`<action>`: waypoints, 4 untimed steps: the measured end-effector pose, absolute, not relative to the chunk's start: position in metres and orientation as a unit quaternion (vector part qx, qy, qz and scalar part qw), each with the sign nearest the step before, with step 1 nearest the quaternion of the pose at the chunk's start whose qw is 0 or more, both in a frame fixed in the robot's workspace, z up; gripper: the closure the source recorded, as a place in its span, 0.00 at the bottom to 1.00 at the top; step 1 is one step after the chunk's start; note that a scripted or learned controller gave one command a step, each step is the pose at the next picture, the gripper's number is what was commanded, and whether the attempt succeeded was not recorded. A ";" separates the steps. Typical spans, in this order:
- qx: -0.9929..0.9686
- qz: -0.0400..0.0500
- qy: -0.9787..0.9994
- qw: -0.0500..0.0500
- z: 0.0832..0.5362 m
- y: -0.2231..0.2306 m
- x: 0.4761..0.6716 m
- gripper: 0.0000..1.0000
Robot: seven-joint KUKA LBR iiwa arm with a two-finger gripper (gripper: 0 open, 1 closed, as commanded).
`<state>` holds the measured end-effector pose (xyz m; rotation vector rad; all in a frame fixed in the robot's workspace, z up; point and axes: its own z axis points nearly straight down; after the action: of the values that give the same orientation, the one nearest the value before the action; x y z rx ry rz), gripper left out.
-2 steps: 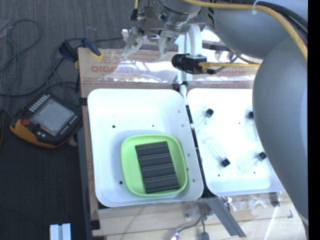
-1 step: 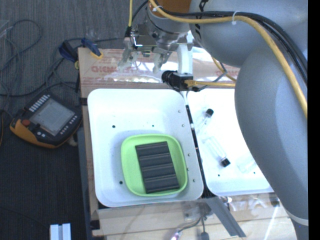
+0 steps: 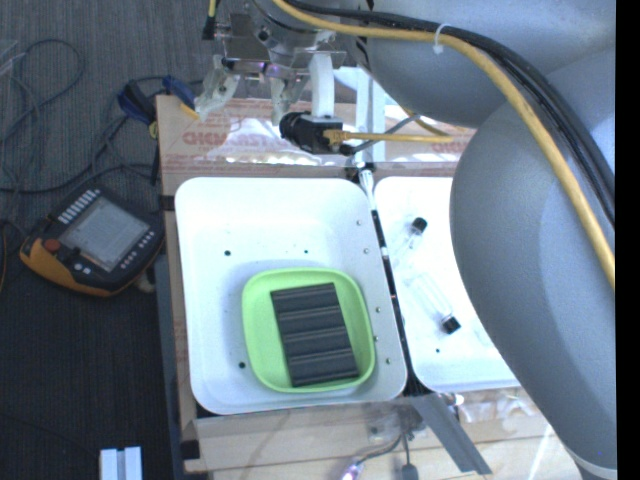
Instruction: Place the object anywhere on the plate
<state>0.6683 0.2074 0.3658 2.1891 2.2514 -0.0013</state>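
A dark grey ribbed block (image 3: 315,334) lies flat on the green square plate (image 3: 256,303), which sits in the front half of the left white bin (image 3: 205,268). My gripper (image 3: 248,92) hangs high above the bin's far edge, over the cardboard strip, well away from the plate. Its two pale fingers (image 3: 213,90) stand apart, open, with nothing between them.
In the right bin (image 3: 470,373) lies a clear tube-like item (image 3: 430,288) with black ends. The grey arm covers most of that bin. A cardboard strip (image 3: 230,138) runs behind the bins. A teach pendant (image 3: 95,238) and cables lie on the floor at the left.
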 end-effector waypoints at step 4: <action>0.697 -0.001 0.717 0.001 0.365 0.207 0.668 0.00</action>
<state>0.6683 0.2072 0.3653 2.1896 2.2506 -0.0030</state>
